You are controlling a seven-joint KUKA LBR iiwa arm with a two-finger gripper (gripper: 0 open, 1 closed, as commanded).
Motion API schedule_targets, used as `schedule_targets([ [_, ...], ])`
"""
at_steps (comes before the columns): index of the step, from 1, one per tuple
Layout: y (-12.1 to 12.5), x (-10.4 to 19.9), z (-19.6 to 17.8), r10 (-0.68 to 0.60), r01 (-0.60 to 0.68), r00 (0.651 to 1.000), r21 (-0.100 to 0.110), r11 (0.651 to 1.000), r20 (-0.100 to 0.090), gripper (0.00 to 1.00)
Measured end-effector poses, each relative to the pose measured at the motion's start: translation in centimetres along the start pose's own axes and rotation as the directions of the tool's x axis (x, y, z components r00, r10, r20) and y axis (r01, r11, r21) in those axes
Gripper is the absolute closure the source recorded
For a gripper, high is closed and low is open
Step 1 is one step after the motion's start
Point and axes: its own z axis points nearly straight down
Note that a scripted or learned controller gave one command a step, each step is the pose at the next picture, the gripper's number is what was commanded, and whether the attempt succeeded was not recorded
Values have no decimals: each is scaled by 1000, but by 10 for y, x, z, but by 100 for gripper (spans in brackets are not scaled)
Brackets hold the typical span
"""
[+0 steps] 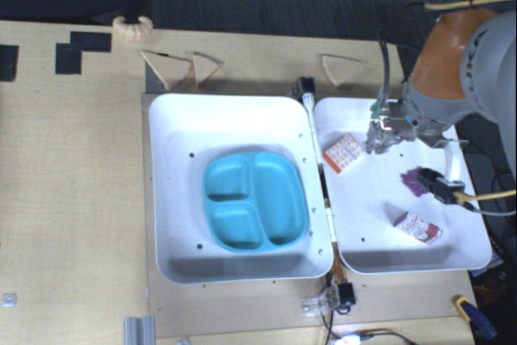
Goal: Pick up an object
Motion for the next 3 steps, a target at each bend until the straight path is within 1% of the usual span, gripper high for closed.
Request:
schedule_targets([
  [1,63,-41,69,0,0,1000,4,1000,2,100],
  [2,41,-112,33,2,-2,1000,-1,1000,4,100],
  [3,55,-57,-5,-1,1,1000,-1,1000,1,100],
])
